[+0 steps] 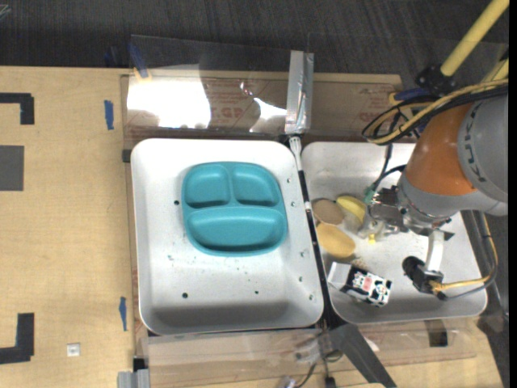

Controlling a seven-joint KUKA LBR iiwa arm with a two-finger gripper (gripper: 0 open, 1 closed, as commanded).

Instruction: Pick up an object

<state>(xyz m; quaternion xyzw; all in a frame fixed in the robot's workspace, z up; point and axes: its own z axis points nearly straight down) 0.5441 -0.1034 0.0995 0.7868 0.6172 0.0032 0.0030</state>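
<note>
Right bin (472,297): black-white box (365,284) lies flat, long axis left-right.

A cardboard-topped bench (56,241) marked with black and blue tape carries two shallow white bins side by side. The left bin (161,289) holds a teal divided tray (234,207); the right bin (464,285) holds a brown disc (328,211), two yellow pieces and a small black-and-white box (365,285). A clear plastic sheet (218,95) stands behind them.
</note>
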